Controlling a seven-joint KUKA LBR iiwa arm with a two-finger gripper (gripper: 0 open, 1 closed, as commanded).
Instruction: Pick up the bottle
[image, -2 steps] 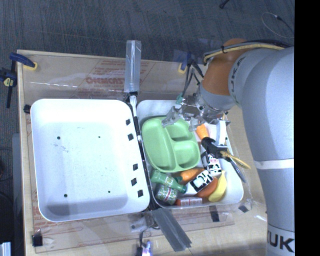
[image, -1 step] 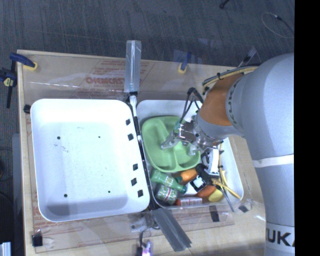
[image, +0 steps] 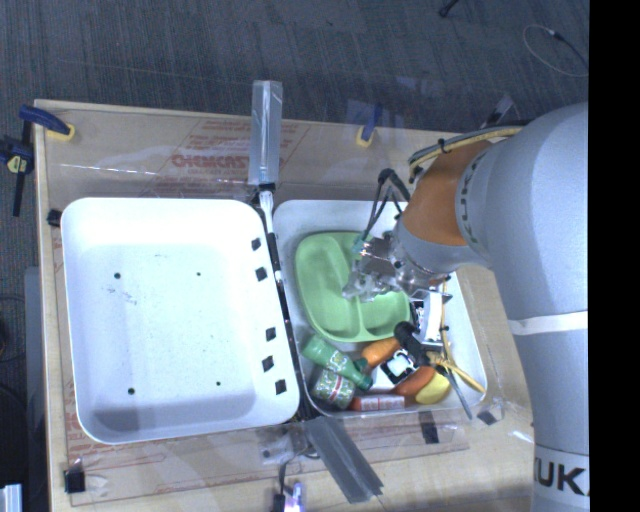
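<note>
- Bottle (image: 337, 372): green, lying on its side in the right bin's (image: 470, 330) near corner, among a heap of small things and just below the green plate (image: 335, 280).
- Claw (image: 366, 278): down over the green plate, apart from the bottle; its grip cannot be told.
- Left bin (image: 160, 320) sits alongside on the tabletop (image: 130, 135).

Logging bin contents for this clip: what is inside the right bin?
The right bin holds a green divided plate, a green bottle, an orange piece and a yellow piece. The arm covers the bin's far right corner, hiding whatever lies there.
</note>
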